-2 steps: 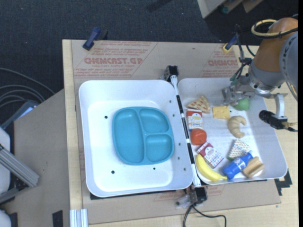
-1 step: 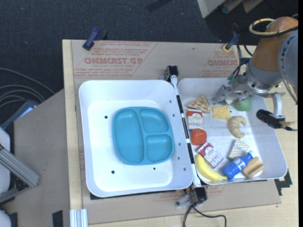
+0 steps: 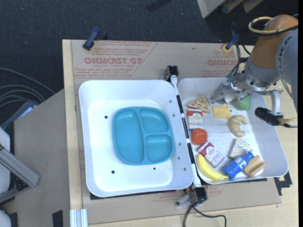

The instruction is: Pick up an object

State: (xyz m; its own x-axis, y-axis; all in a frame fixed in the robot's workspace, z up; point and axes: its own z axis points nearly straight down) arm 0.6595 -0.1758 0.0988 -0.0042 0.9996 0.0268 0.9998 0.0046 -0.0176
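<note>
Two white bins (image 3: 90, 96) sit before you, and your gripper (image 3: 230, 91) (grip state unreadable) hangs over the right one beside a green ball (image 3: 243, 103).

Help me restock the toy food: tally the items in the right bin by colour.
Yellow: 2, banana, cheese
Red: 1, tomato
Green: 1, ball
Blue: 1, bottle
Tan: 2, croissant, bun
Mixed: 4
Total: 11

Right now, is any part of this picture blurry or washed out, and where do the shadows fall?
In the camera view, the gripper and nearby arm look smeared; the left bin is bright with soft shadow along its inner walls; the blue tray is sharp, without glare; the small foods in the right bin are too soft to read labels.
</note>
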